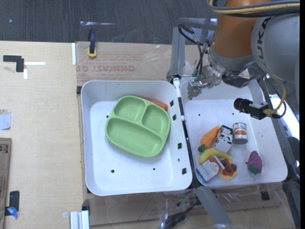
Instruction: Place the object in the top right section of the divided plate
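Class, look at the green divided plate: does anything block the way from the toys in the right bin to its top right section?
Nothing visible sits in that section of the green plate. An orange object lies beside the plate's far rim. The raised bin walls run between the toys and the plate.

Green divided plate (138,126), left bin (95,175)
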Tool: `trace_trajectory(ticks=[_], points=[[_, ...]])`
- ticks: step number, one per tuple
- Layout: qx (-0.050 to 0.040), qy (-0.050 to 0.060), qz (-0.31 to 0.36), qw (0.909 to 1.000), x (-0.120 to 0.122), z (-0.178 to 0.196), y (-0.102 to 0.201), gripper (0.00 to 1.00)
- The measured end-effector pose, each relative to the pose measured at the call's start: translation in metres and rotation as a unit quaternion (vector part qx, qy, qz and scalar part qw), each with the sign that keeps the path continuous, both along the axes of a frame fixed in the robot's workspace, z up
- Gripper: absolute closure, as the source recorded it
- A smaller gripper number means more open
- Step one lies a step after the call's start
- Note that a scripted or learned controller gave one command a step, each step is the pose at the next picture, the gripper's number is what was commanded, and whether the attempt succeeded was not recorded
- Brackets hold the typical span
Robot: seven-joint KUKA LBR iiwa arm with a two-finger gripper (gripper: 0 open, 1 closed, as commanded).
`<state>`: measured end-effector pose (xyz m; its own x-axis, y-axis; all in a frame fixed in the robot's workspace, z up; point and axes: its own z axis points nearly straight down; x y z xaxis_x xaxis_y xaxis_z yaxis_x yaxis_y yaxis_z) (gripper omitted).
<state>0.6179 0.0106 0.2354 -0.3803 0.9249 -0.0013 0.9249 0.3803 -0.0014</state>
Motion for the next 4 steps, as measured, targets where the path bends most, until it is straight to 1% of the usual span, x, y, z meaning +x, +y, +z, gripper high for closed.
trace_trajectory(ticks=[1, 2, 3, 4], points=[[-0.0003, -0.001, -0.010, 0.9999, -0.021, 0.062, -0.058, 1.00], [0.0005, 0.000, 0.133, 0.9911, -0.034, -0.012, -0.159, 1.00], [0.0007, 0.000, 0.123, 0.9924, -0.091, -0.092, -0.219, 1.00], [0.0009, -0.001, 0.186, 0.9825, -0.131, -0.100, -0.233, 1.00]])
